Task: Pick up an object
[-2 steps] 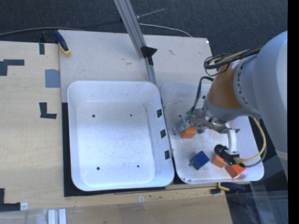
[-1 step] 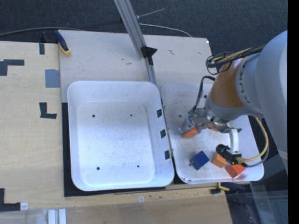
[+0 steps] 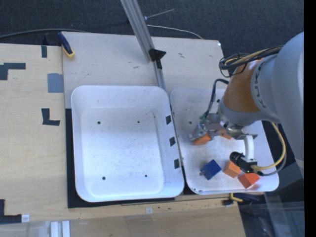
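Observation:
My gripper [image 3: 201, 131] is low over the middle of the right bin [image 3: 190, 100], reaching in from the right under the orange-banded wrist. A small orange block [image 3: 201, 140] lies right at its tip, touching or just below it; the view does not settle whether the block is held. A blue block [image 3: 211, 169] sits near the bin's front. Beside it to the right are an orange block [image 3: 230, 170] and a red-orange block [image 3: 250, 180]. Another small orange piece [image 3: 225, 136] peeks out under the wrist.
The left bin [image 3: 79, 132] stands beside the right one, their walls meeting near the middle. A slanted metal pole [image 3: 140, 26] comes down to the back of the bins. Cables and a black connector [image 3: 237, 158] hang off the arm over the right bin's front.

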You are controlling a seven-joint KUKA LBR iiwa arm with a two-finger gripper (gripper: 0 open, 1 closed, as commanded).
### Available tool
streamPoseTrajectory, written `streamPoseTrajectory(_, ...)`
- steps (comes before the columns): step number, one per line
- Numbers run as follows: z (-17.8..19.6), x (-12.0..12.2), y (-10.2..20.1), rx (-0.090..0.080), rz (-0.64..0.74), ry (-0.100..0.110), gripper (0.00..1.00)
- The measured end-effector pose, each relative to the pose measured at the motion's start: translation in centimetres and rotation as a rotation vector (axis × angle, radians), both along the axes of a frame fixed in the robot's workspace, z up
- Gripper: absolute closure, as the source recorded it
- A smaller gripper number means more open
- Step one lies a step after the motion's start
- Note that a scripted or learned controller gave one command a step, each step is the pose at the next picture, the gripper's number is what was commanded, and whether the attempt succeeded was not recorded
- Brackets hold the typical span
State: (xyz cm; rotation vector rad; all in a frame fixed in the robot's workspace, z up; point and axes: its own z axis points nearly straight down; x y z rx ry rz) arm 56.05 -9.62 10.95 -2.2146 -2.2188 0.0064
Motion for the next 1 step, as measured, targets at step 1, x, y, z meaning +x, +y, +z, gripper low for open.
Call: streamPoseTrajectory(1,8.53,1.12,13.04,0.0,0.006,-0.011,1.0)
